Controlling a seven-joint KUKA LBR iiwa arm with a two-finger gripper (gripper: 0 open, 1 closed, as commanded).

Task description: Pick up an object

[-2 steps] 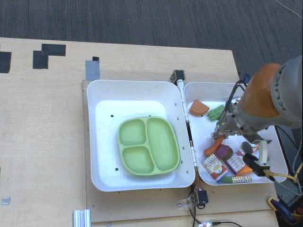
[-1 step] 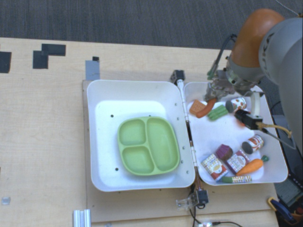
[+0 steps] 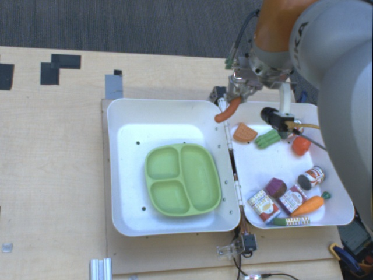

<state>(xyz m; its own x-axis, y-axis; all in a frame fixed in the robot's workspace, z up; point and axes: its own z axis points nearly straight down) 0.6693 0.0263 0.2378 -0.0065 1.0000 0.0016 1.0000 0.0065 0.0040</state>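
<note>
My gripper (image 3: 235, 101) hangs over the ridge between the two bins, near their far edge. An orange-red sausage (image 3: 228, 110) hangs tilted from its fingertips, held between them above the bins. Below and to the right, in the right bin (image 3: 335, 174), lie an orange wedge-shaped toy (image 3: 245, 133), a green pepper-like piece (image 3: 267, 139) and a red tomato (image 3: 301, 146).
The left bin (image 3: 125, 174) holds a light green divided plate (image 3: 182, 179). The right bin's near part has a purple block (image 3: 275, 186), two small packets (image 3: 262, 203) (image 3: 291, 200), a small can (image 3: 315, 175), a carrot (image 3: 308, 205) and a green stick (image 3: 278, 220).
</note>
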